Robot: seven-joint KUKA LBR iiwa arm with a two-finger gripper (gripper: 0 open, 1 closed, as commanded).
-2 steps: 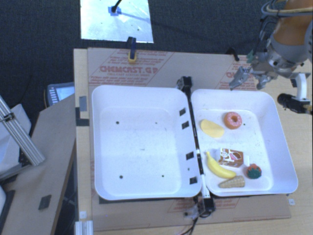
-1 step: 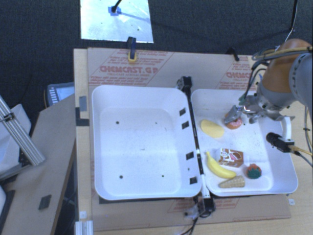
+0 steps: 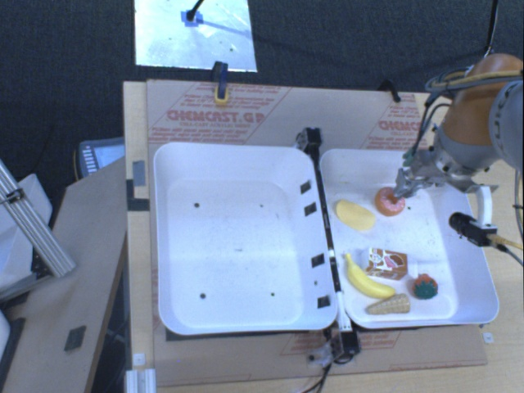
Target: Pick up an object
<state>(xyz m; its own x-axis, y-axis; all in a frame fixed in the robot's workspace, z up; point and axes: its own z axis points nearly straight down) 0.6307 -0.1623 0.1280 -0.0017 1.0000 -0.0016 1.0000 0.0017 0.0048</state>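
Reaching in from the right, the grey arm (image 3: 479,121) sets its gripper (image 3: 403,188) down at the far side of the right bin (image 3: 471,301), its tip right over a pink round toy (image 3: 390,202). Whether the pincer is spread or closed, or has any grip on the toy, cannot be told from this slant. Just left of the pink toy lies a pale yellow lump (image 3: 355,214), close to the divider between the bins. Nearer, a banana (image 3: 367,279), a small red-and-white carton (image 3: 386,263), a tan wedge (image 3: 388,304) and a red-and-green berry-like toy (image 3: 424,286) crowd the near part. The left bin (image 3: 168,301) offers broad open floor.
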